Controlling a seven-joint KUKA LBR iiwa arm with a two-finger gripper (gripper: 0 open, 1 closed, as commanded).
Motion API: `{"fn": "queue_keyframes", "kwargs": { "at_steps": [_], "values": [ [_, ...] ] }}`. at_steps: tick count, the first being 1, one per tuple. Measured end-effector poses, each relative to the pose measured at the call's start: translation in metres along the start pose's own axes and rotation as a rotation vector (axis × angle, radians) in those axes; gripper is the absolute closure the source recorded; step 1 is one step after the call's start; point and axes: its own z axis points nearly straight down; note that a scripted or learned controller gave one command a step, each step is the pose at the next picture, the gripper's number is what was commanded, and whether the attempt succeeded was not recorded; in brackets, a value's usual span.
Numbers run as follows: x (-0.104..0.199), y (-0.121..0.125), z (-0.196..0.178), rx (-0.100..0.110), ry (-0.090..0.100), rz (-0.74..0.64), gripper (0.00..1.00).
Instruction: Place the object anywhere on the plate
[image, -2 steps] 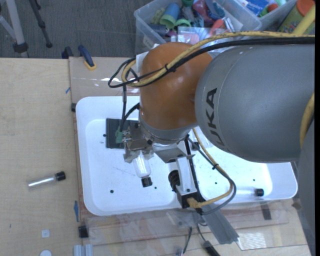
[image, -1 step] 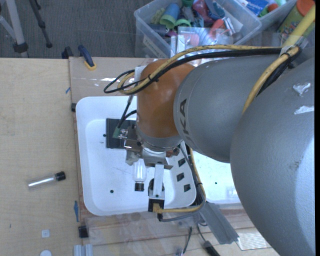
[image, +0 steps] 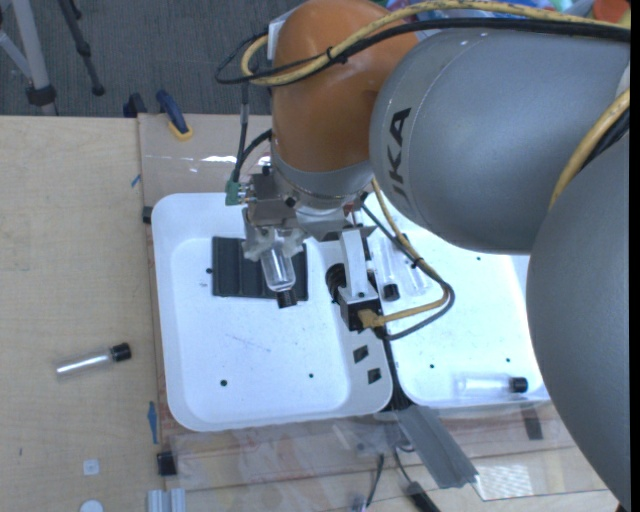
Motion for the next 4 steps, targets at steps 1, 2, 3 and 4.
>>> {"fn": "queue_keyframes", "kwargs": {
  "at_steps": [1, 2, 3, 4],
  "values": [
    [-0.035, 0.06, -0.05, -0.004, -0.001, -0.644, 1.0],
    [-0.018, 0.039, 0.041, 0.001, 0.002, -0.806, 1.0],
    [-0.013, 0.031, -0.08, -0.002, 0.0, -0.342, 1.0],
    [-0.016, 0.043, 0.012, 0.006, 0.0, -0.011, 1.0]
  ]
}}
